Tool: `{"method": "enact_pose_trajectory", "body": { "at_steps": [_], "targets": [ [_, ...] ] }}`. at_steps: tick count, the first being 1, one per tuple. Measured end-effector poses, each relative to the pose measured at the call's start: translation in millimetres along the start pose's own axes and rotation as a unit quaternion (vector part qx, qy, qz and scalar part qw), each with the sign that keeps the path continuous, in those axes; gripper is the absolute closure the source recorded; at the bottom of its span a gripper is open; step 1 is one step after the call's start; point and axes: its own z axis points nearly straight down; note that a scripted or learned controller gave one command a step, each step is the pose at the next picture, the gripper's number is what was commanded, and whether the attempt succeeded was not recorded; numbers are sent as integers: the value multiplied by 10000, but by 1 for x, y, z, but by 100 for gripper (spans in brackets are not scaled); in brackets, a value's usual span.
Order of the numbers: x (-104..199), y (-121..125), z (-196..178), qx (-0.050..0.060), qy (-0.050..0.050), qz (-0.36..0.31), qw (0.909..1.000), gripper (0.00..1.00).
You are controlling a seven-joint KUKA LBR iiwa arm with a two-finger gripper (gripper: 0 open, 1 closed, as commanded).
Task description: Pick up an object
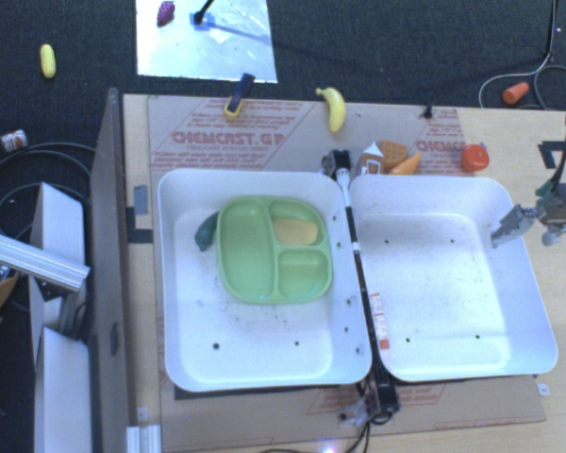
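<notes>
Two white bins sit side by side on a cardboard sheet (264,140) over dark carpet (66,26). The left bin (184,347) holds a green tray (255,267). The gripper (530,223), state indiscernible, hangs at the right bin (509,347) edge

Bright, even overhead lighting; soft, low-resolution picture. Strong glare on the foil sheet (206,26) at eleven o'clock. White bins (453,347) nearly washed out. Faint shadows only. Dark, dim floor around.

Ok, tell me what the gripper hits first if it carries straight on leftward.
Probably nothing soon: the gripper points across the right bin; the next things along are the bins' shared rims. Its height is unclear.
</notes>
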Motion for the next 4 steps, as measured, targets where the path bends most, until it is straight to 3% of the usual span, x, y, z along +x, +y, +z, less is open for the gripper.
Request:
{"method": "enact_pose_trajectory", "body": {
  "at_steps": [1, 2, 3, 4],
  "targets": [
    [55, -25, 116, 49, 29, -22, 10000, 0],
    [102, -40, 179, -5, 2, 9, 10000, 0],
    [73, 38, 78, -78, -25, -13, 10000, 0],
    [111, 38, 190, 32, 16, -19, 10000, 0]
  ]
}}
